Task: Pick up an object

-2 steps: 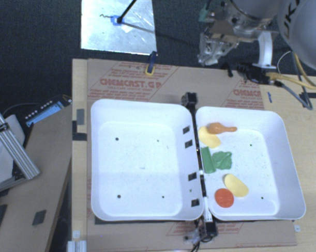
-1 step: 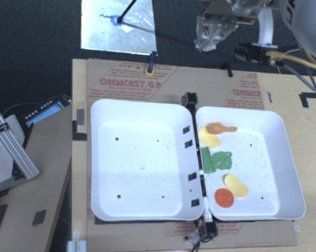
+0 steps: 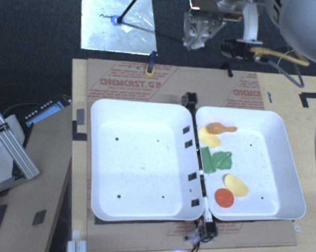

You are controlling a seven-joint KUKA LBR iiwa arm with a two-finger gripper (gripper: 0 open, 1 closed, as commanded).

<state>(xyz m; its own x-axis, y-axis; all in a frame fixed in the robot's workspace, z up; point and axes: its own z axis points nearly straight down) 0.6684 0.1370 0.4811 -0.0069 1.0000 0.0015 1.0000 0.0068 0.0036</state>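
Objects: five small flat pieces are lying in the right shallow white bin [image 3: 281, 153], all toward its 9 o'clock side, near the divider between the bins.
Orange piece: an orange spoon-shaped piece [image 3: 220, 128] is sitting at the bin's 11 o'clock, its handle pointing toward 3 o'clock.
Pale yellow piece: a pale yellow rounded piece [image 3: 209, 138] is lying just below the orange one, touching or overlapping it.
Green piece: a green leafy-shaped flat piece [image 3: 217, 161] is resting at 9 o'clock, just beside the divider.
Yellow oval: a yellow oval piece [image 3: 236, 185] is lying at 7 o'clock from the bin's centre.
Red disc: a red-orange round disc [image 3: 224, 198] is sitting right beside the yellow oval, at its 7 o'clock.
Left bin: the left shallow white bin [image 3: 141, 158] is showing small dark dots on its floor.
Gripper: the two-finger gripper [image 3: 195, 34] is hanging at 12 o'clock, beyond the bins and well apart from the pieces; whether its fingers are apart or together cannot be told.
Board: a brown cardboard sheet with red lettering [image 3: 128, 80] is lying under both bins.
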